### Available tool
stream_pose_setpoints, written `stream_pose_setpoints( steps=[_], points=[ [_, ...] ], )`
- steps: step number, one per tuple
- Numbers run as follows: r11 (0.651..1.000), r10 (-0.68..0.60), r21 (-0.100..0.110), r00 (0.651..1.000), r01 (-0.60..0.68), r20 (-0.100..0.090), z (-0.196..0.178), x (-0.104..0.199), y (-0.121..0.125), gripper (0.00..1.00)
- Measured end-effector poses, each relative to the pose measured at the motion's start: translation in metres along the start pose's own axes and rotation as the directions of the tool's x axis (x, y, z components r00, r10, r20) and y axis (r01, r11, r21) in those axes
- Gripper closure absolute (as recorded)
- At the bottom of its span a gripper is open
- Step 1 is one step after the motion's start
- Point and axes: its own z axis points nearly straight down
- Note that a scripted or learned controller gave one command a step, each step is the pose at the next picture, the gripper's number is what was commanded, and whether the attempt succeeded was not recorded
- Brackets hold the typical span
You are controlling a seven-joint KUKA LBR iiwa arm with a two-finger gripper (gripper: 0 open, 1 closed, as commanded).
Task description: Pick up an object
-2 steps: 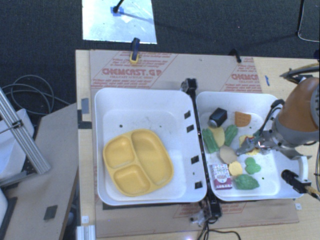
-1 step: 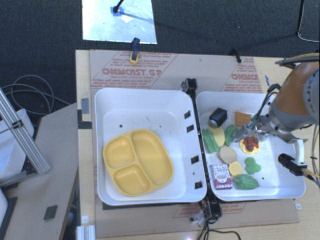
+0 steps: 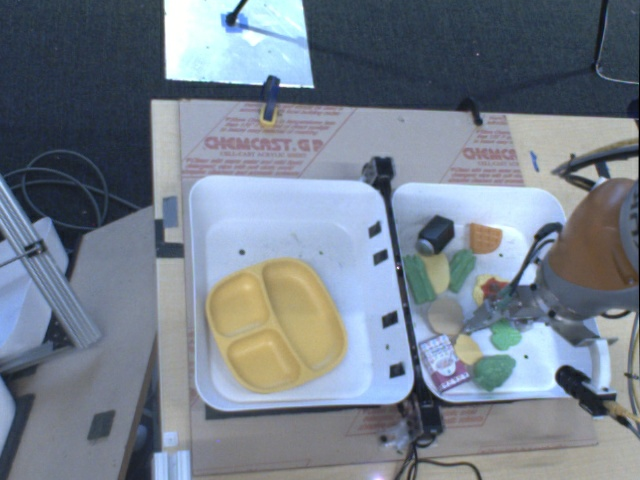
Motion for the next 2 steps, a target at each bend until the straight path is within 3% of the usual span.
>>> stream_pose_setpoints(
  steps=[1,2],
  points=[
    [1.000,-0.002,-0.011,1.000,0.002,0.004,-0.012,-0.002,0.005,1.00],
    [1.000,-0.016,-0.019,1.000,0.016,0.001,-0.106,0.090,0.036,1.00]
  ],
)
